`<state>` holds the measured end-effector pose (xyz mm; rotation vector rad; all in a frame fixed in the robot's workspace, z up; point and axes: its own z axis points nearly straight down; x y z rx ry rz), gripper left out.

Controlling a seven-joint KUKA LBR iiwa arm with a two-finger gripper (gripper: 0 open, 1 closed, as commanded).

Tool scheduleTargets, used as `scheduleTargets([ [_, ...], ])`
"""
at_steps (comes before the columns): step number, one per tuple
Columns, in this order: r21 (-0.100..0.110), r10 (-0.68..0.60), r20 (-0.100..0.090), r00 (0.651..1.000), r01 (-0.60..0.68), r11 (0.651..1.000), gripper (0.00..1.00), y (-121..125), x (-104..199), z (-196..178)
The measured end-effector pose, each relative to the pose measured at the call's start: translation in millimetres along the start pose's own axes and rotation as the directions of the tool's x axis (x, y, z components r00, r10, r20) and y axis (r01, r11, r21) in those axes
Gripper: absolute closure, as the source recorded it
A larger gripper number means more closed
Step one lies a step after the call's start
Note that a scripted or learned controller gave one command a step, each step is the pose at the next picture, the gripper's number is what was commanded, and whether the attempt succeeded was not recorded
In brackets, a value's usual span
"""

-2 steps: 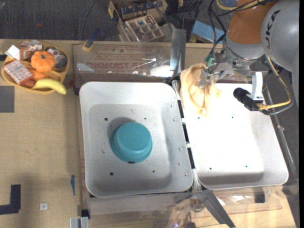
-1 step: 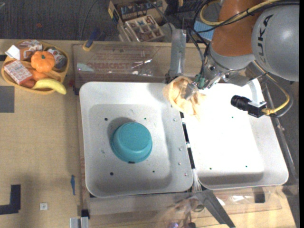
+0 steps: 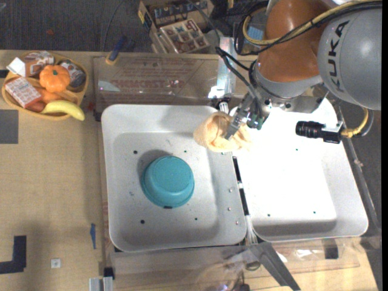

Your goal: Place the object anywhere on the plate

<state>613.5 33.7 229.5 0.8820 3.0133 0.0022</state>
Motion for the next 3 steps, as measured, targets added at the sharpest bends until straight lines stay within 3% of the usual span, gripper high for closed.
scheduleTargets([
  [1,-0.001,-0.387,0.001,0.922,0.387,0.922,1.00,2.7,49.0,4.1],
  [2,-0.001,-0.535,-0.001,0.845,0.535,0.845,1.00,20.9,94.7,3.8],
  [3,-0.001,-0.535,0.000,0.845,0.535,0.845,0.00,20.8,94.4,3.8],
])
